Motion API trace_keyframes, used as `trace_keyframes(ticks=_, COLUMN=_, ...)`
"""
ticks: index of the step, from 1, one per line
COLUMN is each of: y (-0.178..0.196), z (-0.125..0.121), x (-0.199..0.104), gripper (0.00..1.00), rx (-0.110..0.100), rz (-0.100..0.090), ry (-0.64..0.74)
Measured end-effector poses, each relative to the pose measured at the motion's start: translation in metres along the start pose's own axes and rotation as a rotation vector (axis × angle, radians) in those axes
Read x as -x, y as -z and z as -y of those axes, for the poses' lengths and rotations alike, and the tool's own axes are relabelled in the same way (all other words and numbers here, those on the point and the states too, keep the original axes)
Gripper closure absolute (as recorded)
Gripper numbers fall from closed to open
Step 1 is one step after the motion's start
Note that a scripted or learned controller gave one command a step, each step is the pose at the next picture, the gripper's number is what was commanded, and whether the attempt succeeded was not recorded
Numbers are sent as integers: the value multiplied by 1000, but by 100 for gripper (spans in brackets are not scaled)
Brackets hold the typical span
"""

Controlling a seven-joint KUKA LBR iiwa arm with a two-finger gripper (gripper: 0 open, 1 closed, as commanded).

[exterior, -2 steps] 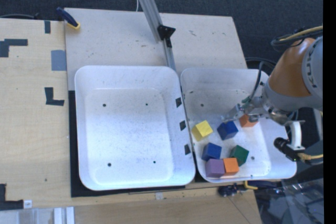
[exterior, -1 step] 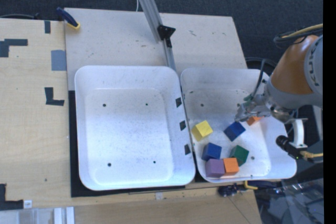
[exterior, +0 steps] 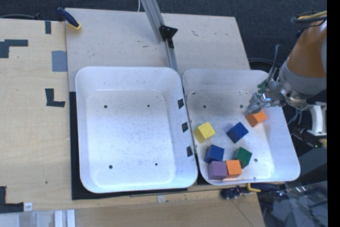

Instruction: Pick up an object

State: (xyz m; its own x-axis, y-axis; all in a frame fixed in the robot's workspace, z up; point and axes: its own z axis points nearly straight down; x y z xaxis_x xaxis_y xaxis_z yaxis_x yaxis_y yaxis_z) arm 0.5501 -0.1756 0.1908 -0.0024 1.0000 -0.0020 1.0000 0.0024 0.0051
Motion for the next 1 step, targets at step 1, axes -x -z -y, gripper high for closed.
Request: trace_keyframes(ticks=1, y=56, z=-9, x=-7, gripper=100, rx=0, rz=-1, ry=1)
